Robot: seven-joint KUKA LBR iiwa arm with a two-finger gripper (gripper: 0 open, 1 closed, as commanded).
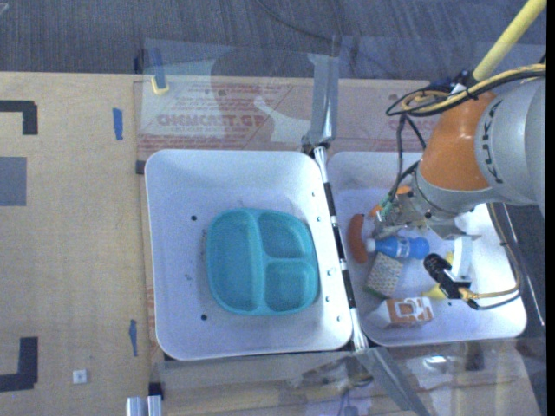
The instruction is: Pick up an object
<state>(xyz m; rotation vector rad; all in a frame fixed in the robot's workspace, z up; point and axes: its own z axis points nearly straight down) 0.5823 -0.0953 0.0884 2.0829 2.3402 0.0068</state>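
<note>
Claw (392, 225) low in right bin (503, 319), fingers' state can't tell; blue bottle (404, 248) just below it, orange item (357, 237) to its left, carton (408, 311) near front; teal tray (262, 261) in left bin (173, 189)

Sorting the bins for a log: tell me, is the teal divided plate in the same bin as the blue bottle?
No: the teal divided plate lies in the left bin, the blue bottle in the right bin.

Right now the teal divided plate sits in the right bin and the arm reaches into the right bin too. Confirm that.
One thing is wrong: the teal divided plate lies in the left bin, not the right bin. The arm does reach into the right bin, as the camera view shows.
</note>
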